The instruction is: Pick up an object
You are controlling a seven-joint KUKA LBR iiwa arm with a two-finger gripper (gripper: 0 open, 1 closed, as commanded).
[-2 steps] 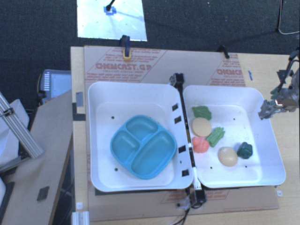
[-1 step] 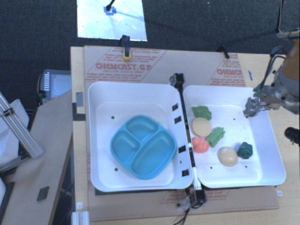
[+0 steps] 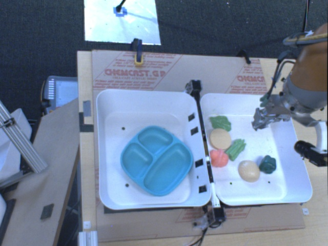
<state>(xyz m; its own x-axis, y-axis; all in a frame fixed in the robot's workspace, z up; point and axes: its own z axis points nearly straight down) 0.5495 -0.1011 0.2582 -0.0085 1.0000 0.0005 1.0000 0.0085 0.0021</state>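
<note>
The right bin (image 3: 292, 137) holds several toy foods: a green leafy piece (image 3: 221, 122), a pale round piece (image 3: 221, 138), a light green piece (image 3: 236, 149), a red-pink piece (image 3: 219, 158), a beige egg-like piece (image 3: 249, 170) and a dark green piece (image 3: 267, 163). My gripper (image 3: 260, 121) hangs above the far right part of this bin, to the right of the leafy piece. It sits apart from all the foods, and I see nothing between its tips.
The left bin (image 3: 110, 117) bears a blue divided plate (image 3: 156, 160). A black divider (image 3: 201, 142) runs between the two bins. Cardboard (image 3: 154, 70) lies under both bins, with a yellow clamp (image 3: 138, 53) at its far edge.
</note>
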